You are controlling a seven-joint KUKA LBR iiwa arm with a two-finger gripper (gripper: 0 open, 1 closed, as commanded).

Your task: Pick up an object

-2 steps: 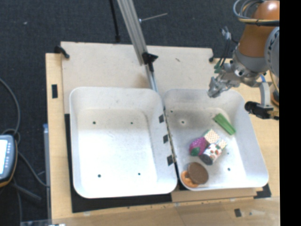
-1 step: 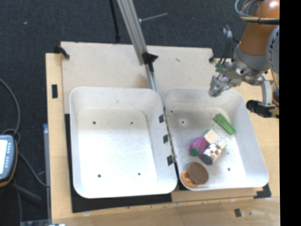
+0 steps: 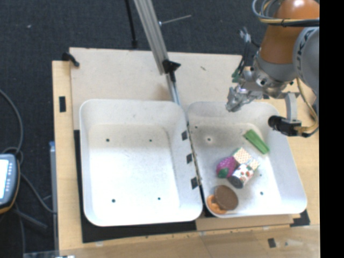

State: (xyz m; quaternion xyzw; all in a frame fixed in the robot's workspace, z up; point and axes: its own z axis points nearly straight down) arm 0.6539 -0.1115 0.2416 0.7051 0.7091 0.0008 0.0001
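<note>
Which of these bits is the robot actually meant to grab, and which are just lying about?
For the job: green block, purple toy, patterned box, brown disc, gripper.
Just there: left bin, metal pole, handheld screen.

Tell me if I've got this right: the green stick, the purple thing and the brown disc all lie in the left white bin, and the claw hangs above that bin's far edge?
Not quite. In the camera view the green stick, purple thing and brown disc lie in the right white bin, not the left, and the claw hangs above that bin's far edge.
</note>
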